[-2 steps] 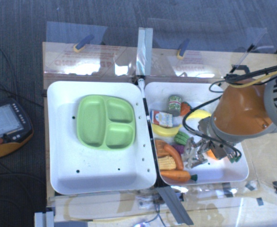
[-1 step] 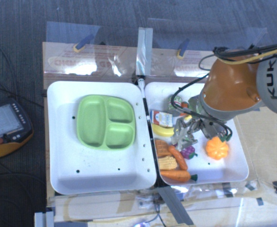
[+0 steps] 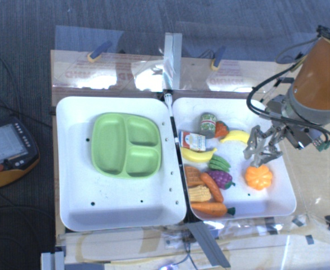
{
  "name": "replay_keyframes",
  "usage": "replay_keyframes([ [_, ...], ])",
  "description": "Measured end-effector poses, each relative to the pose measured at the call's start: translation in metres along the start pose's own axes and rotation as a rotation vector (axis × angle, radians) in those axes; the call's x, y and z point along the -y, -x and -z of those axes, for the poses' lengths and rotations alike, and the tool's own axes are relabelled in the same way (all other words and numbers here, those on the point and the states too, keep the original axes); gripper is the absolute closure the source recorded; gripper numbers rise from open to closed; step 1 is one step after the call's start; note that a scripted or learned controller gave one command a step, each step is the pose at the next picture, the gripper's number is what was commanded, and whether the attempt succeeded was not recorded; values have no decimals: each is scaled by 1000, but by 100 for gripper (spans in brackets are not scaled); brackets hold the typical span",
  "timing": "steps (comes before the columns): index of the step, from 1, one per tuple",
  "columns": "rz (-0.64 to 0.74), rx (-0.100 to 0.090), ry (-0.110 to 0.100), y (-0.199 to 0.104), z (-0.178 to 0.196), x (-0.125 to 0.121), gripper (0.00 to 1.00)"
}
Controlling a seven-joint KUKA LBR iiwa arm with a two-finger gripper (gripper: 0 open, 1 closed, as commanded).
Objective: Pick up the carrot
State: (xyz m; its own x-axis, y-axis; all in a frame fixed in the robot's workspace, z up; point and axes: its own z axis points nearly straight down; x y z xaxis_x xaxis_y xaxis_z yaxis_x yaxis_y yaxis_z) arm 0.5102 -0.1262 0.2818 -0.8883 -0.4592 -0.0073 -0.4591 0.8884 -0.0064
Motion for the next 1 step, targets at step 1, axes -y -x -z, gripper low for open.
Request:
replay_keyframes([
  [1,4,-4,6,1,-3,-2,0],
])
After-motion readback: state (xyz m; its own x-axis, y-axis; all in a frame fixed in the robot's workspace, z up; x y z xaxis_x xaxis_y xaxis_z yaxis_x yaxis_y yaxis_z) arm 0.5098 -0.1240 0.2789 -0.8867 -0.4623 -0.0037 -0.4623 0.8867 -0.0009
